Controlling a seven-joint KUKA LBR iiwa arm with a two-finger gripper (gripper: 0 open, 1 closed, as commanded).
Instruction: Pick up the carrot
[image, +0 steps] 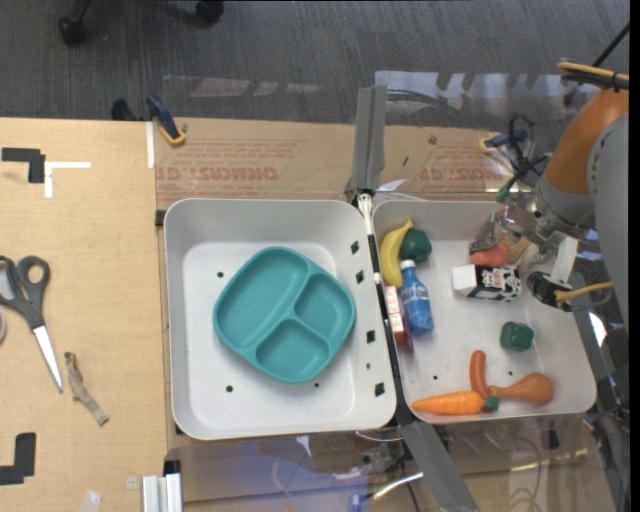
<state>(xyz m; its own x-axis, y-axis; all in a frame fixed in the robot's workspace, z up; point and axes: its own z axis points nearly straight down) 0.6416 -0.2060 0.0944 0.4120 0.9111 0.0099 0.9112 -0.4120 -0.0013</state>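
While the carrot (452, 403) lies flat along the near edge of the right bin (455, 330), orange body pointing toward the bin's near left corner and green top toward the right, the gripper (512, 238) hangs over the far right part of that bin, well apart from it. Whether the claw is released or clenched I cannot tell; dark parts and clutter beneath it hide that.

My judgement of the step in hand: the arm needs to travel from the far right corner to the near edge, and the grasp should cross the carrot's thick middle, square to its length. A tan gourd-shaped toy (525, 389) touches or nearly touches the carrot's green end, and an orange sausage-like piece (479, 370) stands just behind it, so a descent nearer the pointed end looks safer. The bin wall close in front leaves little room on that side.

Counting left to right: one pair of scissors (30, 310) on the bench's left edge; one teal divided plate (285, 313) in the left bin (190, 330); then in the right bin one banana (392, 250), one blue bottle (415, 300), one dark green lump (416, 244) beside the banana, one carrot, one black-and-white box (490, 281), and one green block (517, 335) toward the right edge.
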